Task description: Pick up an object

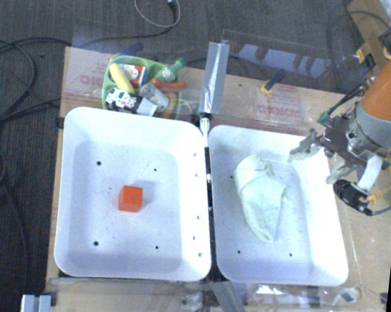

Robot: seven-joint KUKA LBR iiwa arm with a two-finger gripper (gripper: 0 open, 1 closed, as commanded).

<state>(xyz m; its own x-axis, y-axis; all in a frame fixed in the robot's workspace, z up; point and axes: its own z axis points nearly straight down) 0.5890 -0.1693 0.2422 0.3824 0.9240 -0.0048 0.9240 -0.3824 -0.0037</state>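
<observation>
Two white bins sat side by side: the left bin [72, 242] in the frame's lower left, the right bin [324, 259] at lower right. One crumpled white cloth [261, 195] lay in the right bin. One orange cube [131, 198] (small) rested mid-left bin. My gripper [318, 147] hovered at the upper right, over the right bin's far corner; I could not tell how wide my jaws stood.

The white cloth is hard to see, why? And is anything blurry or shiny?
In the camera view, the white cloth lies in the right white bin, white on white under flat light, so its faint folds alone mark it; the orange block stands out sharply; the gripper looks soft and blurred; clear plastic behind the bins shows glare.
</observation>
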